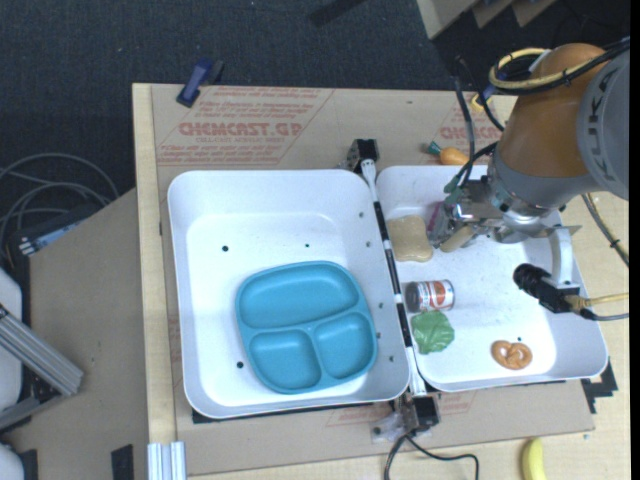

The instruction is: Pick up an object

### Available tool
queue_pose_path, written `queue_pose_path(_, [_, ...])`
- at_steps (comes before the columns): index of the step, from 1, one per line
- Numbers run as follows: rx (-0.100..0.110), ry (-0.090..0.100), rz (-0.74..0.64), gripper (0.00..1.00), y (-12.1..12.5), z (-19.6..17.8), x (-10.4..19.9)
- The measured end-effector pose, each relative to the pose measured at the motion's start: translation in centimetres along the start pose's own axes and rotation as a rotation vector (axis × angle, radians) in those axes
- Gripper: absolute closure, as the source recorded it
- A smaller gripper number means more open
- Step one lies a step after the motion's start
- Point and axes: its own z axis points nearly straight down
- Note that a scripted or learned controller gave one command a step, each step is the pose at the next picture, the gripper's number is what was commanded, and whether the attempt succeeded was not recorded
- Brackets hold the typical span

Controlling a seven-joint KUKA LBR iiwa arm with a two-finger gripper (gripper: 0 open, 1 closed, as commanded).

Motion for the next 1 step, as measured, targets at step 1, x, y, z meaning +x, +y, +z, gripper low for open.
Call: queue_pose_path(1, [0.003, 0.000, -0.001, 1.00, -2.44, -2.20, 4.44])
